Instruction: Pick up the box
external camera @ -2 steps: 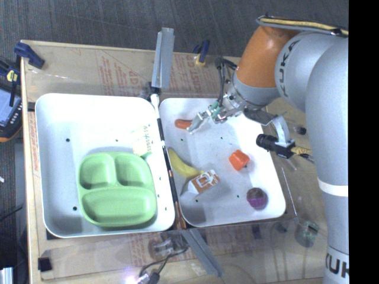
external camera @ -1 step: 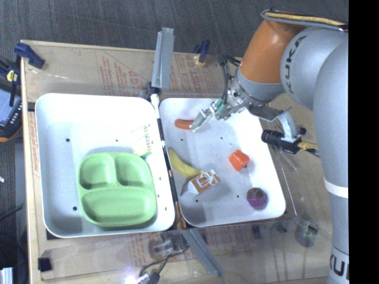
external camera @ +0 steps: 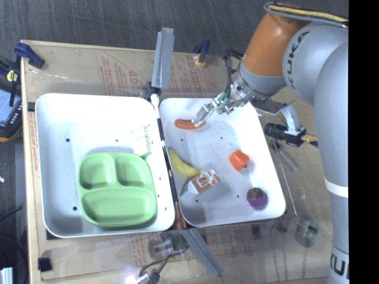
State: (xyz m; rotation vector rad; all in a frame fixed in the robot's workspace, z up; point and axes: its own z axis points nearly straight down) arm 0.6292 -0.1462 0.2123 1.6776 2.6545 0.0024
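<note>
Over the back of the right bin I see my gripper, up near the far wall. Its two fingers look spread apart, with nothing between them, so it holds nothing. One finger tip sits close to a little hot dog, and I cannot tell if they touch. The box I want is a small brown and white carton. It lies on its side near the front of the same bin, well apart from my gripper. To do this step well, I think I must lift up a bit first, so I do not push the hot dog along. Then I go toward the front of the bin and stop right above the box. I should turn the fingers so they close across its thin sides, then come straight down and squeeze. A banana lies just beside the box and seems to touch its corner. That is the thing most in my way, because a finger could land on it or grab it too. An orange cup and a purple fruit sit near, but off to the side. A green tray rests in the left bin and is no trouble.
</note>
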